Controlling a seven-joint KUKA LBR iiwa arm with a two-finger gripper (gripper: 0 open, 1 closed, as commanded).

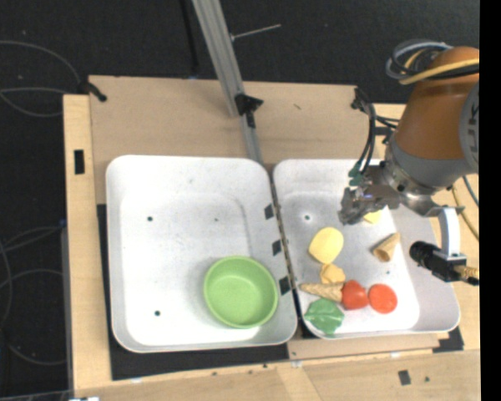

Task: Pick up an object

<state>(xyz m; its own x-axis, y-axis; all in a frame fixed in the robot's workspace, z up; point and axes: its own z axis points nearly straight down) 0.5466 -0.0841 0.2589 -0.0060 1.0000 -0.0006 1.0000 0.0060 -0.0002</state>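
My gripper (356,204) hangs low over the upper middle of the right bin (301,182). A small yellow object (373,217) peeks out just below and right of it, partly hidden by the gripper, and whether they touch is unclear. Below it lie a round pale-yellow object (326,245), a small yellow piece (332,273) and a tan wedge (386,246). Along the bin's front edge sit a tan cone-shaped piece (320,290), two red round objects (354,295) (383,298) and a green object (324,316).
A green bowl (240,291) sits at the front right of the left bin (150,207). A metal pole (221,44) slants up from behind the divider between the bins. The arm's orange and grey body (434,132) overhangs the right bin's back right.
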